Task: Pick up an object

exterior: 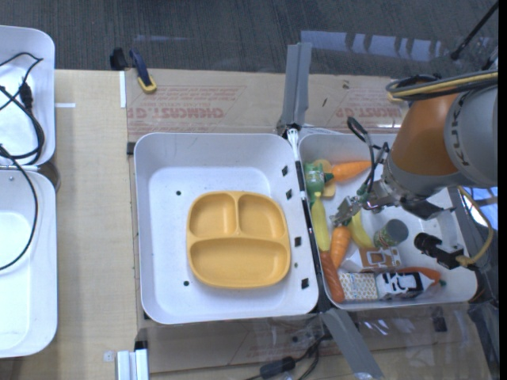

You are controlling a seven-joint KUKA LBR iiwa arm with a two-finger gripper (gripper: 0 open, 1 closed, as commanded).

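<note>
The right bin (pixel 463 291) holds a jumble of toy food and small packs. My gripper (pixel 348 209) hangs low over the bin's left half, just above an upright orange carrot (pixel 339 246) and beside a long yellow piece (pixel 321 224). A second carrot (pixel 349 169) lies at the far side next to a green item (pixel 317 177). A grey round can (pixel 392 232) sits right of the gripper. Nothing can be seen held in it.
The left bin (pixel 158 212) carries a yellow divided plate (pixel 238 239). Along the right bin's near wall lie a third carrot (pixel 329 279), a patterned box (pixel 358 286), a small orange box (pixel 383 257) and a white-and-black pack (pixel 402 283). The arm covers the bin's far right.
</note>
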